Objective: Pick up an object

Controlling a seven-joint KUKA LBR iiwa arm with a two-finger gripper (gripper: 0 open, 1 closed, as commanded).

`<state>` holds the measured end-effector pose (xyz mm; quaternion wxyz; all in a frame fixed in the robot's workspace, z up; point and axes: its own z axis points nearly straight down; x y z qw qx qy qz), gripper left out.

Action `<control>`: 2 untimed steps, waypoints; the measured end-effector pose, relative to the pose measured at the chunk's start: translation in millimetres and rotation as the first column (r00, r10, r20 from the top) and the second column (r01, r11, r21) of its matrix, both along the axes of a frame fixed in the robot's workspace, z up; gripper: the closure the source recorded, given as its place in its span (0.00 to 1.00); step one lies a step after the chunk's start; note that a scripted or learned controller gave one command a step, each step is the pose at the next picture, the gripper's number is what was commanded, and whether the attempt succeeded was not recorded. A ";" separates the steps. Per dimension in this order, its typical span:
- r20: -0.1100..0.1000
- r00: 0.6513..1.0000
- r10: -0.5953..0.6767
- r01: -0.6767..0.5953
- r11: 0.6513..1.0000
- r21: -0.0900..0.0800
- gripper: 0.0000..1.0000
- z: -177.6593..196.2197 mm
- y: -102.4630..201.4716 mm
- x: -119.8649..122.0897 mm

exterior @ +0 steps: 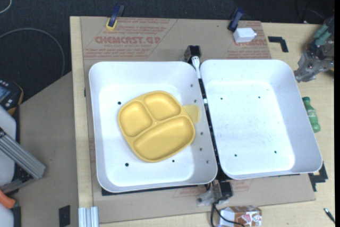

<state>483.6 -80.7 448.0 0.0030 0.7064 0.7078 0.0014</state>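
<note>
Overhead view of the bench with two shallow white bins. The yellow divided plate, a three-compartment tray, lies flat in the left bin, centred but nearer the wall shared with the right bin. A small yellow piece lies just beside the plate's right rim, toward that wall; whether they touch cannot be told. The gripper hangs at the bench's right edge, outside the right bin's far right corner and well apart from the plate; its opening cannot be told. Likely risks: the plate is broad, low and smooth, so a two-finger pinch may find only a thin rim and slip, or slide the plate against the bin wall.
</note>
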 end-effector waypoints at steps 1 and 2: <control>-0.018 1.000 -0.003 0.003 1.000 0.004 1.00 -107.3 12.0 -5.4; -0.011 1.000 0.008 -0.008 1.000 0.006 1.00 -126.0 98.4 -3.1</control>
